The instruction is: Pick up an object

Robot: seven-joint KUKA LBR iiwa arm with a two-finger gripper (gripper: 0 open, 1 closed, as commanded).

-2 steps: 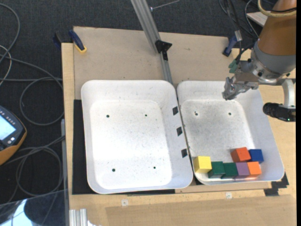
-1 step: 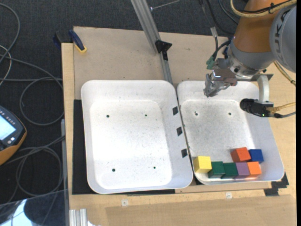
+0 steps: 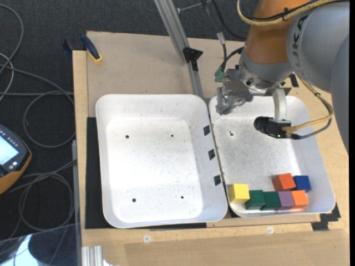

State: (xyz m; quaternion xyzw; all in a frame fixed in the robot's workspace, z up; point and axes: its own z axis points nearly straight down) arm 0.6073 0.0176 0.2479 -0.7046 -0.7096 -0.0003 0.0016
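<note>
Camera view: blocks (image 3: pixel 272 194) crowd right bin's (image 3: pixel 249 154) near edge

Your arm (image 3: pixel 324 35): grey casing | orange band (image 3: pixel 274 15) above wrist | yellow cable (image 3: pixel 316 123) looped alongside | hand (image 3: pixel 226 105): grey metal | black module on white bracket.

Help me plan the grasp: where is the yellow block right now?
The yellow block lies in the right bin, at its near-left corner, just left of the green block.
</note>
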